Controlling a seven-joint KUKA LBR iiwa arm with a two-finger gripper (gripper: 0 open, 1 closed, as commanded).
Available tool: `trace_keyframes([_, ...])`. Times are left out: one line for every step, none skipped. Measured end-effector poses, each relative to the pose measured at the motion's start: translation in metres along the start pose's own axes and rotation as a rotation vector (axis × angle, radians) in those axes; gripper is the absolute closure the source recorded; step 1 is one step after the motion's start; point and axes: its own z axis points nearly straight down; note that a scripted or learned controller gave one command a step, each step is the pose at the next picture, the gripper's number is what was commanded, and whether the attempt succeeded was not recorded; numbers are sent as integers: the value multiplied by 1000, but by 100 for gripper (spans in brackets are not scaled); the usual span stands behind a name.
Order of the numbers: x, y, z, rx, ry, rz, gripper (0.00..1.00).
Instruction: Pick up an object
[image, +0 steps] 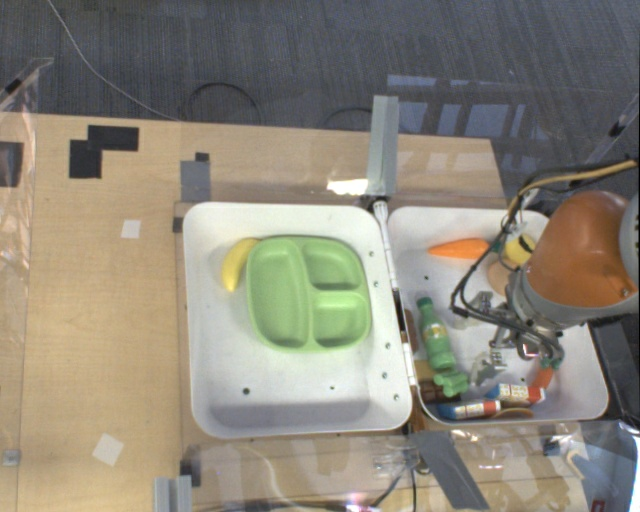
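The gripper (507, 352) hangs low in the right bin (590, 395); whether its claw is open or closed cannot be told. A green bottle (436, 343), marker (478, 407) and orange carrot (459, 249) crowd around it. The left bin (210, 330) holds a green tray (305, 293) and banana (234, 264).

My arm (585, 255) hides part of the right bin (420, 225); the green tray (300, 295) covers half the banana (235, 262).
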Motion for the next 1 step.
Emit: trace_keyframes([-72,30,7,0,-5,146,0])
